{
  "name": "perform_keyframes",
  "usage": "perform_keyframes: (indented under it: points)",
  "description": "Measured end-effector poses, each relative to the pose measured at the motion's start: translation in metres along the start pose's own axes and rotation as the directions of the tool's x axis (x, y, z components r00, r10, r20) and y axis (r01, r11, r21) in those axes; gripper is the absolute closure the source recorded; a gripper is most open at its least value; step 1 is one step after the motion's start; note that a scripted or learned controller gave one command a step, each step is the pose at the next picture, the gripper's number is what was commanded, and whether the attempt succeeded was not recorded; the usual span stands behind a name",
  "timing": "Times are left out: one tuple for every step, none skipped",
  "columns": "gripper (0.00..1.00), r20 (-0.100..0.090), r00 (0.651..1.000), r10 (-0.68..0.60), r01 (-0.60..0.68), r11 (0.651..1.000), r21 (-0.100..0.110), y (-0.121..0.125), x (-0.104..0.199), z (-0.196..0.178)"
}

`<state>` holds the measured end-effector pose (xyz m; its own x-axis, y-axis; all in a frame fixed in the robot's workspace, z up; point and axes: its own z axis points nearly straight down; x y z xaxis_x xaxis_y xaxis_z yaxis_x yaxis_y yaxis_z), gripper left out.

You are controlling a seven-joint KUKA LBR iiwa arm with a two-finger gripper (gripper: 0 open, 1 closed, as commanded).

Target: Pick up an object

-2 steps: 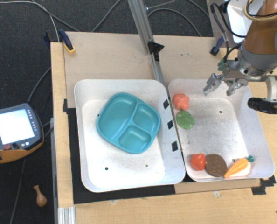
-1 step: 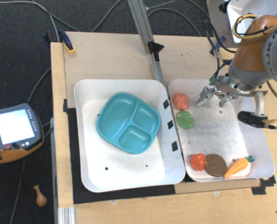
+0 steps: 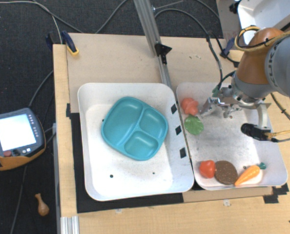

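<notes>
While the arm (image 3: 269,57) reaches in from 3 o'clock, its gripper (image 3: 206,108) sits low in the right bin (image 3: 242,145), tips just beside the peach ball (image 3: 188,105) at that bin's 10 o'clock; whether they are apart or together cannot be told.

Step, judged: seat squarely over the ball, clear of the green piece (image 3: 194,126) touching it at 6 o'clock, and off the bin wall.

Left bin (image 3: 93,179): teal tray (image 3: 134,127), central.
Right bin, 6 o'clock: brown disc (image 3: 226,172), tomato (image 3: 208,168), carrot (image 3: 247,174).
Bench (image 3: 111,57): tan board; pendant (image 3: 13,138) at 9 o'clock on dark floor.
</notes>
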<state>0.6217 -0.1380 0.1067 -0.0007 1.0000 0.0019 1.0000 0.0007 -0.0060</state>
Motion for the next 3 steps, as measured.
perform_keyframes:
  points:
    - [1.0, 0.001, 1.0, 0.0, 0.0, 1.0, -0.007, 0.002, 0.0, -0.014]
    - [1.0, 0.003, 1.0, 0.0, 0.001, 1.0, -0.012, 0.006, -0.001, -0.059]
    - [1.0, 0.003, 1.0, -0.001, 0.001, 1.0, -0.013, -0.001, -0.003, -0.12]
